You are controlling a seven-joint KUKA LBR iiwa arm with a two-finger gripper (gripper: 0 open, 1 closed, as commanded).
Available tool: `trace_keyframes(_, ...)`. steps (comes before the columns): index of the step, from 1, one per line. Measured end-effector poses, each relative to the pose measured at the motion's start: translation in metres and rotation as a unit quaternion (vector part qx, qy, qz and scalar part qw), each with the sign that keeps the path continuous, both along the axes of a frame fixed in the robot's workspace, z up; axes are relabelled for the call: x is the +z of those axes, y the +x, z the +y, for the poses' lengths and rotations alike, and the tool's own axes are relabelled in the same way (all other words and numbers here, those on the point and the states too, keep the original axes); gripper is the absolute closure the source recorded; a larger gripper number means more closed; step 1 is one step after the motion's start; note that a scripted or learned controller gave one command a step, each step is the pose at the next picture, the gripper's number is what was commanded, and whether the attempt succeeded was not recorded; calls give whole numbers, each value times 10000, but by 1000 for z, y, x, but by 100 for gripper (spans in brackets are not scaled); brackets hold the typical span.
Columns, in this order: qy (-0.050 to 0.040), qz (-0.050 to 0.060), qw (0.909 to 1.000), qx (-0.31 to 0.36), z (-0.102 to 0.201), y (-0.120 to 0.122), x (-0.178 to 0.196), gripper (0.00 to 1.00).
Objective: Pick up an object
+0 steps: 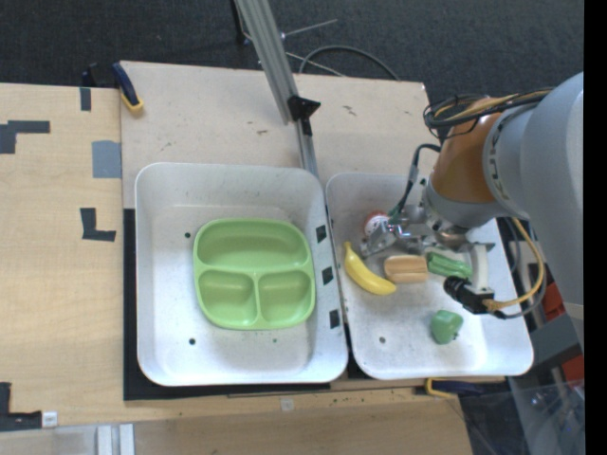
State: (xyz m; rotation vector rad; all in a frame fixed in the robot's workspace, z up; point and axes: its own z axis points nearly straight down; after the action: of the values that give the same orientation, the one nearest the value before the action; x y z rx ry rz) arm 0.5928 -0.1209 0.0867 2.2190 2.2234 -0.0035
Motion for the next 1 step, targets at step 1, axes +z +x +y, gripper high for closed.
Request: trace_keyframes(1, 6, 0, 10000, 7, 1, 0, 12, 100)
